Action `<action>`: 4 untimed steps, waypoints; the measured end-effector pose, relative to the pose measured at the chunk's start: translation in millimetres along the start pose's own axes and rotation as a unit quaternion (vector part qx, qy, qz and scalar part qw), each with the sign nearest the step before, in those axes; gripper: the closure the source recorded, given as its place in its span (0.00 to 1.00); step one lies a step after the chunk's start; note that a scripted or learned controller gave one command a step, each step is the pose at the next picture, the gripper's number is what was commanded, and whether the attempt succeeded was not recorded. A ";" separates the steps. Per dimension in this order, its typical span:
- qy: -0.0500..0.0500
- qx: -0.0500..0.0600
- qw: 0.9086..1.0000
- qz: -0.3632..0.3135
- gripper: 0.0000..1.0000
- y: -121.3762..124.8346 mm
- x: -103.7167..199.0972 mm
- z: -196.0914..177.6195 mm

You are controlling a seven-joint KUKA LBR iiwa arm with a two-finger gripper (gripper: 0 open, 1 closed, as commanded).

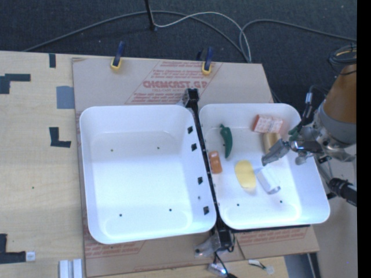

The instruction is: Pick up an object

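The right bin (301, 210) holds several objects. A green pepper-shaped piece (225, 139) lies near the divider. A small orange block (215, 163) is just below it. A yellow lemon-like object (246, 174) sits mid-bin, with a clear, pale object (268, 182) to its right. At the back are a pink-orange box (267, 123) and a tan object (269, 139). My gripper (285, 157) hangs over the right side of this bin, above and right of the clear object, open with nothing between its fingers.
The left bin (93, 155) stands beside the right one, with a black clipped divider (200, 161) between them. Both rest on a cardboard sheet (168, 83) held by two clamps. Cables run along the dark floor behind.
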State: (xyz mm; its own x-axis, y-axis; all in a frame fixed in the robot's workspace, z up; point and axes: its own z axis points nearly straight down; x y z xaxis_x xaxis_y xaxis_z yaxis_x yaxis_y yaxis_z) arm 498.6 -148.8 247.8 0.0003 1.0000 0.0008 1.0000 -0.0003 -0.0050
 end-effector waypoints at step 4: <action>-0.001 -0.003 1.000 0.000 0.00 5.5 15.7 140.7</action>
State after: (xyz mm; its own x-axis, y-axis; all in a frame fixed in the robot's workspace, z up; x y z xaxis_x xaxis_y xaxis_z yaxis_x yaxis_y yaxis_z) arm 503.3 -133.0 107.1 0.0004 1.0000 -0.0013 1.0000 -0.0004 0.0007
